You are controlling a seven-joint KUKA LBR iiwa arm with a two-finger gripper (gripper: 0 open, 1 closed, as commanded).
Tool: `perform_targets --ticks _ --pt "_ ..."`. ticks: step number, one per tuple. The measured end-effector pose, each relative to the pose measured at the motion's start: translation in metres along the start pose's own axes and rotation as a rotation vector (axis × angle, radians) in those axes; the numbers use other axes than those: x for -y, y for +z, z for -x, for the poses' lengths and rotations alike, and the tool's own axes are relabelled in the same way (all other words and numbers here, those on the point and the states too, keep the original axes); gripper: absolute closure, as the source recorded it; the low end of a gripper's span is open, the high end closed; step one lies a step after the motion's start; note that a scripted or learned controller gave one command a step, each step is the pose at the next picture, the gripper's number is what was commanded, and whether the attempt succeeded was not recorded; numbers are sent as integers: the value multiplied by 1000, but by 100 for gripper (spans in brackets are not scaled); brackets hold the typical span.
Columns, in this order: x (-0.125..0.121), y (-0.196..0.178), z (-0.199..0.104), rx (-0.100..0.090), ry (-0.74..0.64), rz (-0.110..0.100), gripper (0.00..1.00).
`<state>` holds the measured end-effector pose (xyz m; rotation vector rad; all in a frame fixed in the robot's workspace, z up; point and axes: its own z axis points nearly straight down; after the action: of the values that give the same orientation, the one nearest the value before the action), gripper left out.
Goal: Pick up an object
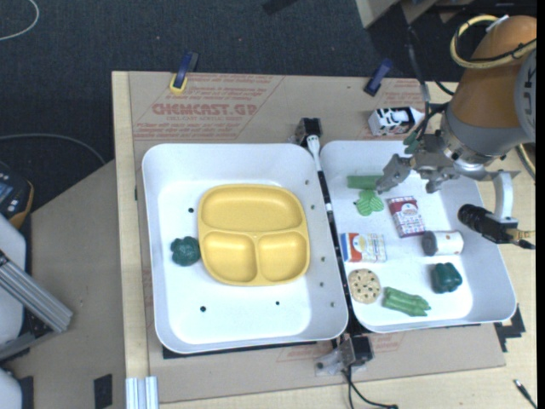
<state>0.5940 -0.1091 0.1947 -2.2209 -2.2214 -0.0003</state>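
Note:
My gripper [414, 175] hangs over the upper part of the right bin [494, 301], its fingers spread open with nothing between them. Just below it lies a red packet [406, 216]. To its left are a flat green strip [361, 181] and a leafy green piece [368, 203]. Lower in the same bin lie a white and orange carton [364, 247], a cookie [364, 285], a green pea pod [405, 301], a dark green pepper [444, 277] and a white and grey cylinder [443, 243].
The left bin [162, 305] holds a yellow divided plate [253, 233] and a dark green broccoli piece [185, 250] at its left. A black and white object [394, 120] sits on the bench behind the right bin. A black fitting [484, 221] juts in over the bin's right rim.

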Motion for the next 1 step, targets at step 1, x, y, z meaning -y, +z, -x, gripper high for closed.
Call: perform_targets --ticks 1 --pt "6 56 -9 -1 1 -6 0"
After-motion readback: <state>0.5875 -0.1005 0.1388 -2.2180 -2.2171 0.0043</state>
